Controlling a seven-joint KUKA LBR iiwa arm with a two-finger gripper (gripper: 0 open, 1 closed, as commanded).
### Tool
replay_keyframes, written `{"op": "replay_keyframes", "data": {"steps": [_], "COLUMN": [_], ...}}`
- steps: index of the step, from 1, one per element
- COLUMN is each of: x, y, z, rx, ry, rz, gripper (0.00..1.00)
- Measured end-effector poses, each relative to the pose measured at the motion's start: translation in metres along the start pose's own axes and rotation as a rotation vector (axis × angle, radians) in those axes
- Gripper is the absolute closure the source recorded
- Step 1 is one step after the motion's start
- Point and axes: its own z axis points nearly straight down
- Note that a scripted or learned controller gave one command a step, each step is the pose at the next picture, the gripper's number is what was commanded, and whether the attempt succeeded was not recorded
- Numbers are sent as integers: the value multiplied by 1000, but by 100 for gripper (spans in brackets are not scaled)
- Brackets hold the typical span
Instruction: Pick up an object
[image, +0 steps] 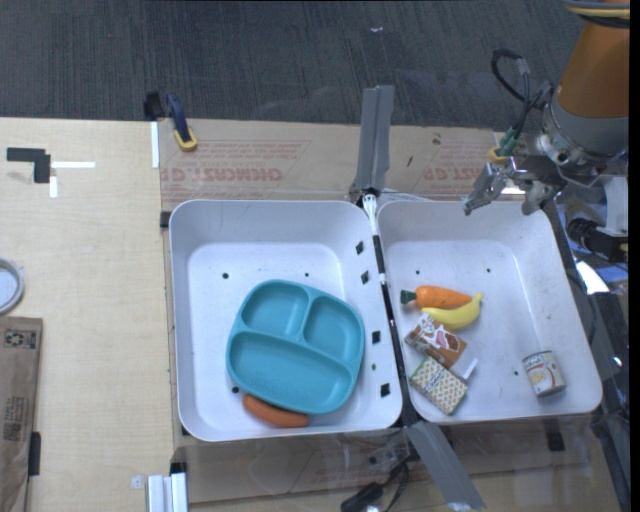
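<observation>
End effector (507, 187), fingers apart and holding nothing, above right bin's (560, 255) far rim; risk: carrot (441, 296) and banana (455, 313) below touch, spoiling any grasp.

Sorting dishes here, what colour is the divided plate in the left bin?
Teal blue plate, clear in the camera view.

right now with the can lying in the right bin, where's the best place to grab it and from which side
Probably across the middle of the can, coming straight down from above. It lies on its side near the right bin's front right corner, apart from the other items, so the fingers could straddle its round body. The wall close by leaves little room for a sideways approach.
</observation>
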Motion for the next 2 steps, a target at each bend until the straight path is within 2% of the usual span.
{"op": "replay_keyframes", "data": {"steps": [1,2], "x": [-20,-13], "y": [-82,-67], "z": [146,184], "rx": [0,1], "ry": [1,1], "rz": [4,3], "gripper": [0,0]}}
